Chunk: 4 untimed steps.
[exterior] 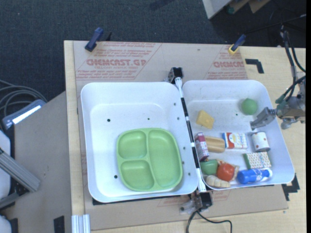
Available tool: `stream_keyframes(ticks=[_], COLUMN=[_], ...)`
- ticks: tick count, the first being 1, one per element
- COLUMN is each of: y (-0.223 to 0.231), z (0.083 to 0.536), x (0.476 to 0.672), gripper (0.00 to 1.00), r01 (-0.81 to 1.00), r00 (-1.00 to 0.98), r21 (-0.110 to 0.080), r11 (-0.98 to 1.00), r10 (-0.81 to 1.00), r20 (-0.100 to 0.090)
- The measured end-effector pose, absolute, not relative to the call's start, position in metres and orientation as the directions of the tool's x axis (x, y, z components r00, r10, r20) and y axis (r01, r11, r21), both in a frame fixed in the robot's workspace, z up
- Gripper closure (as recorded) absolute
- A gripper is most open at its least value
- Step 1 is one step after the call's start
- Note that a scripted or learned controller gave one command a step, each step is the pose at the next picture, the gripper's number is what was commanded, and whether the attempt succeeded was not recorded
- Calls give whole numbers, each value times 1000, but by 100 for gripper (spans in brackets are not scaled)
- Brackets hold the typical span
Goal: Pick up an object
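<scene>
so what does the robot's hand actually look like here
Little of it shows at the right bin's right rim: the hand is a small grey metal piece with an angular, pointed tip. Behind it sits a grey-tan block with dark cables looping up toward the frame's right edge. No markings can be made out.

The gripper (262,118) is hanging over the right bin (221,89); a ball (250,106) is lying just behind it, a divided tray (148,158) far left in the left bin (126,98).
</scene>
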<state>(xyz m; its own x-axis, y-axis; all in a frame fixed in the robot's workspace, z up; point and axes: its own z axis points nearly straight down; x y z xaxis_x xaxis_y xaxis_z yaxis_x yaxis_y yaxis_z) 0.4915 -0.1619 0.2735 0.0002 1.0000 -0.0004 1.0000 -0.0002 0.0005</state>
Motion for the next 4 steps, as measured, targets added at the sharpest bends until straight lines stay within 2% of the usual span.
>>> stream_keyframes(ticks=[1, 2, 3, 4], y=[-182, -208, -215, -219], z=[111, 108, 85, 96], x=[566, 634, 667, 668], gripper=[0, 0, 0, 100], r01=[1000, 1000, 1000, 1000], r00=[0, -1, -6, -5], r21=[-2, 1, -12, 0], r11=[0, 1, 6, 5], r10=[1000, 1000, 1000, 1000], r20=[1, -1, 20, 6])
